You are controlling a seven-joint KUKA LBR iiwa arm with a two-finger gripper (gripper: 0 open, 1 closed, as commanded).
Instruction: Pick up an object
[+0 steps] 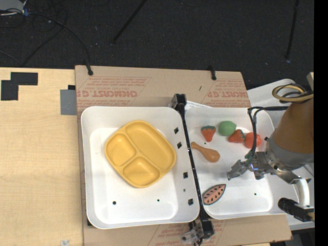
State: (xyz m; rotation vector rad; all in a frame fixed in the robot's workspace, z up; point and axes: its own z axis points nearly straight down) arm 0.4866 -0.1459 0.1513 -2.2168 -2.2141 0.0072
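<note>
Claw, grey metal, hovers beside smooth tan spoon.

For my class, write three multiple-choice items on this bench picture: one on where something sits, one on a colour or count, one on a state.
1. Where is the yellow tray?
A. left bin
B. right bin
C. on the cardboard

2. What colour is the ball?
A. blue
B. green
C. white

3. How does the gripper stand to the spoon?
A. clamped on it
B. apart from it, over bare bin floor
C. pressing it against the ball

Answers: 1 A, the tray lies in the left bin. 2 B, the ball is green. 3 B, the gripper sits clear of the spoon, in the right bin.
</note>
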